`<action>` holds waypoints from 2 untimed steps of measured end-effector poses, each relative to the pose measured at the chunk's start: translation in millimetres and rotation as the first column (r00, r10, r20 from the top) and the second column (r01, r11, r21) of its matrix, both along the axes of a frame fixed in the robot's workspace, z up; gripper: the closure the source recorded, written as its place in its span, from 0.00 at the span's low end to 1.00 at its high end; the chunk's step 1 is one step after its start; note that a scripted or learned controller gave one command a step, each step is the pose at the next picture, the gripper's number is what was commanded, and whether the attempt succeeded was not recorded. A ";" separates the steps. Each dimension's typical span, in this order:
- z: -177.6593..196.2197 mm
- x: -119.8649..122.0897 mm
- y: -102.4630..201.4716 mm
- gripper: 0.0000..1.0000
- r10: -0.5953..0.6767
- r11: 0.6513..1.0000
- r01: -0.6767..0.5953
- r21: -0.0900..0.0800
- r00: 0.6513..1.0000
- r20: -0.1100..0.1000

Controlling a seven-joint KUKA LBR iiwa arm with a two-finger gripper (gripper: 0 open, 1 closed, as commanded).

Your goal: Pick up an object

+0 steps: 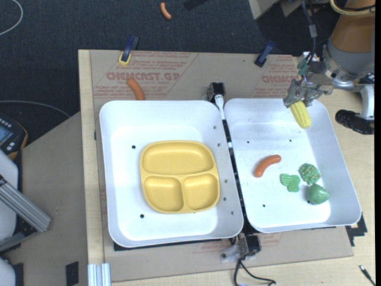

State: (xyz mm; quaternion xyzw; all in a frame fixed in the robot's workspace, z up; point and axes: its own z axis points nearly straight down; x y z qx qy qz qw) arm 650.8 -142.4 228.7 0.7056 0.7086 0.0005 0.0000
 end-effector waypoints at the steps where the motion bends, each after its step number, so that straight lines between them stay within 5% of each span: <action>1: 1.4 4.9 65.1 1.00 0.003 1.000 -0.003 0.002 1.000 -0.001; 2: -9.2 4.5 125.4 1.00 0.002 1.000 -0.002 0.002 1.000 -0.003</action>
